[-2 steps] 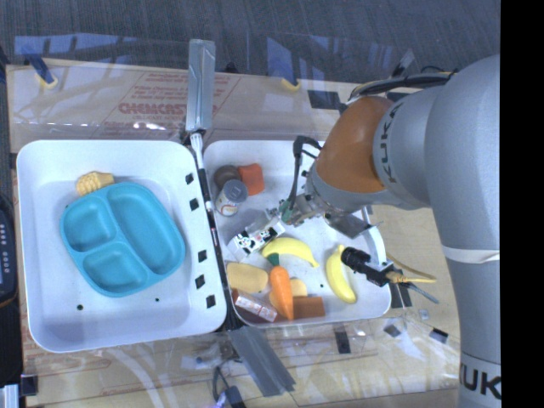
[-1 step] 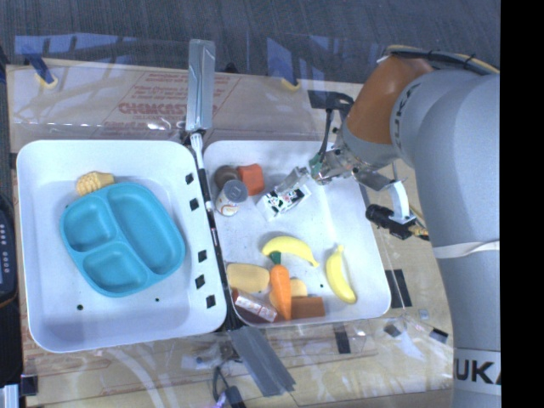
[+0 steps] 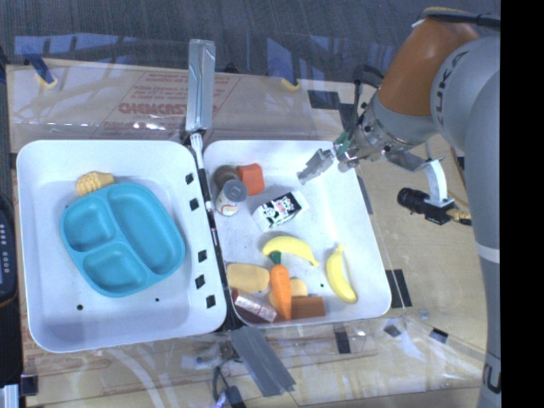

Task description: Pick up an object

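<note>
Gripper (image 3: pixel 311 167): above right bin (image 3: pixel 361 195), finger state cannot be told. Milk carton (image 3: pixel 280 211) just below-left, banana (image 3: pixel 289 248) nearer; likely approaching a pick.

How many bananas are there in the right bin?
2. One banana lies near the middle of the right bin, just above the carrot. The other banana lies near the bin's right wall. More could be hidden under the pile at the front.

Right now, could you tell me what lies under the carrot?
The carrot lies across a brown block and a dark dish, beside the potato; whatever sits beneath is covered.
</note>
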`<control>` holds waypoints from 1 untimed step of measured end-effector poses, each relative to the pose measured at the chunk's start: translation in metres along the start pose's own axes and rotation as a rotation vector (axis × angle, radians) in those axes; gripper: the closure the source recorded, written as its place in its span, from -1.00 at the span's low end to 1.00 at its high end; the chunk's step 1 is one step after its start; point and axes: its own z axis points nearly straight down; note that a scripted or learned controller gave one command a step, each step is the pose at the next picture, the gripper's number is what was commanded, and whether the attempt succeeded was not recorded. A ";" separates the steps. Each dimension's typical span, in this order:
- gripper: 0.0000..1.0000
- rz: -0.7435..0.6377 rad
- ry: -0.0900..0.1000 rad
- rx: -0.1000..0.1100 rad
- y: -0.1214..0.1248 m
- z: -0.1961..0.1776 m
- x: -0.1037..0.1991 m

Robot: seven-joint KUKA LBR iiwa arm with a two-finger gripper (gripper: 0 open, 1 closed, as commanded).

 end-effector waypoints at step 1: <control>-1.00 -0.095 -0.002 -0.005 0.015 0.098 0.016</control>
